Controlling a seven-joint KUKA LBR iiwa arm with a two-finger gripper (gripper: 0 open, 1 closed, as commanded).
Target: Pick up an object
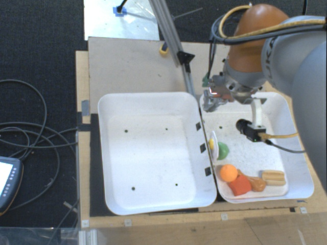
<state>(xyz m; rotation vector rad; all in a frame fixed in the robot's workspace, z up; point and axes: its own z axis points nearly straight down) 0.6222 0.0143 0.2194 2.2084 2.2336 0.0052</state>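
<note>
The big grey arm came in from the right and pretty much covered the upper right corner, bent over so its orange band sat above the far end of the right bin. The left bin took up the middle of the bench, with a pile of black cables off on the floor to the left. The gripper hung over the top left corner of the right bin, right by the wall between the two bins, and honestly I couldn't tell whether it was open or closed from this angle. All the stuff sat well apart from it, down at the near end of that bin: a red block, an orange ball touching it, a tan roll, and a green ball a bit closer.
</note>
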